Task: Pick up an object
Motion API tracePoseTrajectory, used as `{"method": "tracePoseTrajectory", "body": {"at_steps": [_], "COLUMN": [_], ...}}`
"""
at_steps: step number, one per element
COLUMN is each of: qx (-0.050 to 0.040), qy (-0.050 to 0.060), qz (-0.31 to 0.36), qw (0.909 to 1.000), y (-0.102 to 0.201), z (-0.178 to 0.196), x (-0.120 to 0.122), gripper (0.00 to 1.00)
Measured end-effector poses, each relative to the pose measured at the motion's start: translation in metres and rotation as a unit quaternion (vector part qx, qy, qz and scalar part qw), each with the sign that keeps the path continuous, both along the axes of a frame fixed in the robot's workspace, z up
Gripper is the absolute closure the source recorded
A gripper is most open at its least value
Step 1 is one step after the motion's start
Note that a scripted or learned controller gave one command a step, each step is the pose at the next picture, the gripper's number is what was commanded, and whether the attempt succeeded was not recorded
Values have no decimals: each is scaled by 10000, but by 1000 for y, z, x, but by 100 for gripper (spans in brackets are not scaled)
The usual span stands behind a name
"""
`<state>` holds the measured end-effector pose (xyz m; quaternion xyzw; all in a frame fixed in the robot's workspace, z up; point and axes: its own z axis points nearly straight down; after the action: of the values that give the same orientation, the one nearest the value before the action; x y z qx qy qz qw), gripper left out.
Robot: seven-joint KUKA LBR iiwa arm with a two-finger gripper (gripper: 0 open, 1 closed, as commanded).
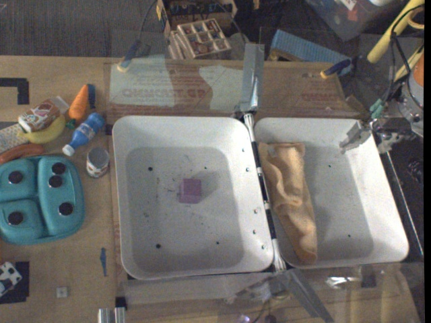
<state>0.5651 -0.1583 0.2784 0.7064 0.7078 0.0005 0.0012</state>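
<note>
Nothing is picked up yet: the gripper (pixel 355 137) hangs open and empty, far right of the purple block (pixel 190 190).

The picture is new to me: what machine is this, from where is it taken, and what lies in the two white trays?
One camera above the bench looks down at a slant. The left bin holds a small purple block. The right bin holds a crumpled tan cloth along its left side. The robot arm comes in from the picture's right; its gripper hangs over the right bin's upper right corner, and I see nothing between its fingers. Toys and a blue tray lie on the bench beside the left bin.
</note>
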Motion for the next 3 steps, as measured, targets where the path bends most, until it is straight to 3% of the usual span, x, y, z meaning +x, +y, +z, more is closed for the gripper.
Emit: {"method": "tracePoseTrajectory", "body": {"at_steps": [1, 2, 3], "qx": [6, -21, -4], "qy": [-21, -65, -87], "qz": [-72, 407, 396], "qw": [10000, 9991, 9992], "y": [43, 52, 53], "z": [-184, -186, -176], "x": [-42, -23, -21], "gripper": [0, 0, 100]}}
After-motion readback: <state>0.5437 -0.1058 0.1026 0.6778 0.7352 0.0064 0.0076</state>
